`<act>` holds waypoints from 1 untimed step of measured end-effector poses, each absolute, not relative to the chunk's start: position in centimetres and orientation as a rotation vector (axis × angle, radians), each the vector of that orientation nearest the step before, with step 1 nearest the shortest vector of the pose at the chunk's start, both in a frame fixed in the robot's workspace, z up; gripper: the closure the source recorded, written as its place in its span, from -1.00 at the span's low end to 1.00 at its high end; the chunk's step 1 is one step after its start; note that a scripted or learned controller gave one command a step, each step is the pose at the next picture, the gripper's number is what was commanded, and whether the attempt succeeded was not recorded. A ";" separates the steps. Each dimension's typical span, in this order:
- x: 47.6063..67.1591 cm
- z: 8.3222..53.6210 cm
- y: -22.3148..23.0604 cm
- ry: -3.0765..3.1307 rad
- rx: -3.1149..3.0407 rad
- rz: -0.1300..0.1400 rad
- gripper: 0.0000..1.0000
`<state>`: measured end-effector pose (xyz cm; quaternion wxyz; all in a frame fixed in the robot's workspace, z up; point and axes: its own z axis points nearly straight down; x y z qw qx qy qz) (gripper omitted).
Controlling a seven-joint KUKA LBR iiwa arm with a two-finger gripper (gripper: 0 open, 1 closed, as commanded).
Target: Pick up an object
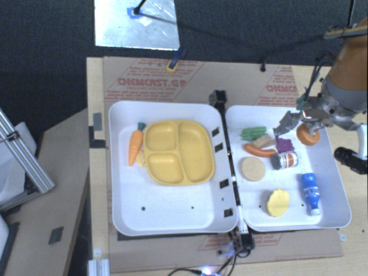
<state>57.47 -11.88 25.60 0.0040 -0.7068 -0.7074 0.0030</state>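
Objects for picking lie scattered in the right bin [339,211], and nearest the camera is a yellow lemon-like piece [278,202] just inside the front rim, with bare white floor to its left. Just beside it to the right stands or lies a blue bottle [310,193], its long axis running front to back, cap end toward the near edge, close to the bin's right wall. Farther in, a round tan cookie [252,168] sits near the central divider, and a small can with a red-and-white label [286,160] lies on its side, long axis left to right, dark end pointing toward the cookie. Behind these, a red-orange sausage [260,150] lies roughly left to right, slightly slanted, touching a tan block [264,141] and near a green vegetable [253,133]; a purple piece [284,144] sits just right of them. An orange round thing [309,135] lies near the far right wall. The gripper [286,123] hangs over the far part of this bin, its grey fingers [284,125] just above the purple piece; how far apart they stand cannot be told, and nothing is seen between them. The left bin [123,211] holds a yellow divided plate [175,152] and a carrot [134,146] pointing tip toward the front, with open floor along its near edge.
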 end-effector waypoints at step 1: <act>57.7 26.2 -11.9 -2.226 -2.219 -0.001 -1.00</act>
